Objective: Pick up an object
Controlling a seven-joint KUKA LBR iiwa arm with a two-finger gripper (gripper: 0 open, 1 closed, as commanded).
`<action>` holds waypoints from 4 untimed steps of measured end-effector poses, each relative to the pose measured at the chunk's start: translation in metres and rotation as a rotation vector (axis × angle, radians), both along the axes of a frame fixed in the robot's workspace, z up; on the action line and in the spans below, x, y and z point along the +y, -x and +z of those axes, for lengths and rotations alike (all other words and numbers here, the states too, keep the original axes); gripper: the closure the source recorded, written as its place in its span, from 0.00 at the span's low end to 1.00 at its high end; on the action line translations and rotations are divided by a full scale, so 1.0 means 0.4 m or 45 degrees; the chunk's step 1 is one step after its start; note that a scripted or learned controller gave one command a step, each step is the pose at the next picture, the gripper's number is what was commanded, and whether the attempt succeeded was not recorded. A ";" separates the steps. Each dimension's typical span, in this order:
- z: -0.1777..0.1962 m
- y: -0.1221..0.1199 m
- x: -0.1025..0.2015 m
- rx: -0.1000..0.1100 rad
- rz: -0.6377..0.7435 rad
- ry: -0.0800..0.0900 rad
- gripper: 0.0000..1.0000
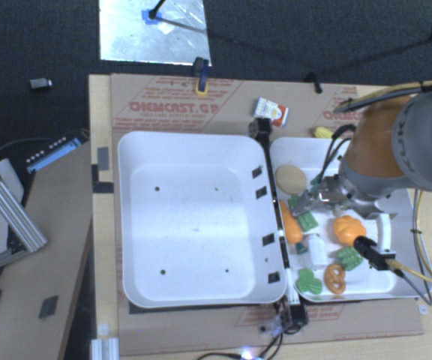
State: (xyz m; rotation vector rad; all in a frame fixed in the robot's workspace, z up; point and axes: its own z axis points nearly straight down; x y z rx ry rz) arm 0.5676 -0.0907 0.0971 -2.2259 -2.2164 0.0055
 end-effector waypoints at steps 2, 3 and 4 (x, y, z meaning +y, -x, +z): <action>-0.030 -0.054 -0.033 -0.013 0.015 -0.002 0.00; -0.018 0.063 -0.060 0.000 0.005 -0.004 0.00; 0.237 -0.235 0.097 -0.028 0.023 -0.002 0.00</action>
